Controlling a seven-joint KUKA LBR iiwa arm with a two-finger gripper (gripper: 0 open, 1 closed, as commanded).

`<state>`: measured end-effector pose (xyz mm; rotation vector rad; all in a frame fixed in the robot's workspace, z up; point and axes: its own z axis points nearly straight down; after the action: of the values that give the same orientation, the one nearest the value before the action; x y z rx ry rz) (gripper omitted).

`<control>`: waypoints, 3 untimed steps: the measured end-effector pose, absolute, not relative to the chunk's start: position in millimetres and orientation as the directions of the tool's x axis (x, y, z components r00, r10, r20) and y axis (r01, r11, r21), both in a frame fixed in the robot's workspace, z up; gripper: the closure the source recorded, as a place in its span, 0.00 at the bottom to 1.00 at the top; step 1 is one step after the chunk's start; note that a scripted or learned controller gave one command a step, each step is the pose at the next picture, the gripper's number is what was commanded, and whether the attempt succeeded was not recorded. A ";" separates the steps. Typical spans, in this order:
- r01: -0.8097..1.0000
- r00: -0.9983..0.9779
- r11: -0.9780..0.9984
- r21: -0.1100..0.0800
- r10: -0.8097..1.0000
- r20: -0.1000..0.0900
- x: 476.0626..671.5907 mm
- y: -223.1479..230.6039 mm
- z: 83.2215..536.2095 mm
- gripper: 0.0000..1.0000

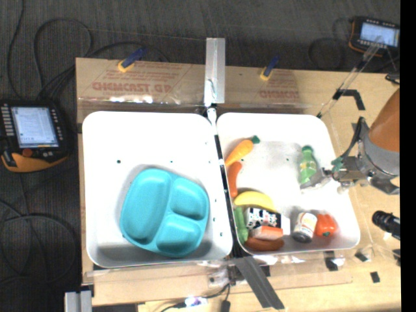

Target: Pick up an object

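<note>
The right bin (286,125) holds several small toys. A green bottle (307,164) lies near its right wall. My gripper (327,176) reaches in over the bin's right rim, just right of and slightly below the green bottle, close to it. Whether it touches the bottle I cannot tell. An orange carrot (238,150) and a thin orange piece (233,175) lie along the left wall. A yellow banana (253,200), a small printed carton (264,220) and a red sausage (263,242) crowd the front left corner. A small jar (303,226) and an orange-red pepper (327,225) sit at the front right.
The left bin (110,135) holds a blue divided plate (166,210). A metal post (214,70) stands behind the divider between the bins. Bare white floor lies in the middle and back of the right bin. A handheld pendant (29,132) lies off the bench at left.
</note>
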<state>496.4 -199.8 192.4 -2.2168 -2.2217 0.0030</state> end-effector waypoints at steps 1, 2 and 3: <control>0.999 0.049 -0.049 -0.003 0.999 0.000 563.6 -175.3 135.7 0.00; 0.995 0.093 -0.093 0.026 0.996 -0.006 570.9 -202.4 110.7 0.00; 0.999 0.034 -0.034 0.009 0.999 0.007 610.7 -205.7 91.3 0.00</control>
<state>610.7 -205.7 91.3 -2.2605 -2.1841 -0.0176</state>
